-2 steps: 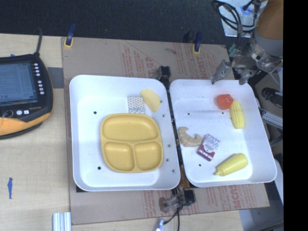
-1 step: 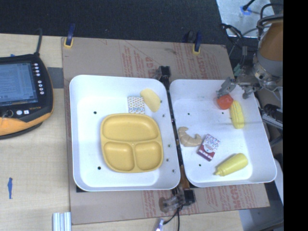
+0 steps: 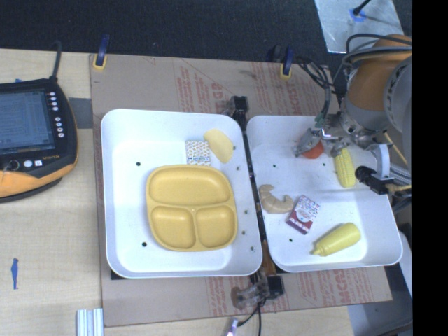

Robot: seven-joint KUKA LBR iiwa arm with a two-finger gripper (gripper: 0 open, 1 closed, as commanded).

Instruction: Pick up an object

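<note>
My gripper (image 3: 317, 143) hangs low over the back of the right bin (image 3: 378, 254), its fingers spread open. A small red-orange object (image 3: 315, 151) lies on the bin floor between the fingertips. Just right of it lies a yellow corn cob (image 3: 344, 168). Further forward in the same bin are a tan, curled piece (image 3: 274, 200), a red and white packet (image 3: 304, 213) and a yellow squeeze bottle (image 3: 337, 238) lying on its side.
The left bin (image 3: 119, 187) holds a yellow divided plate (image 3: 191, 207), a pale yellow piece (image 3: 220, 145) and a small patterned packet (image 3: 198, 152). A tablet controller (image 3: 28, 135) sits on the bench at far left. The arm's grey body and cables crowd the right bin's back right corner.
</note>
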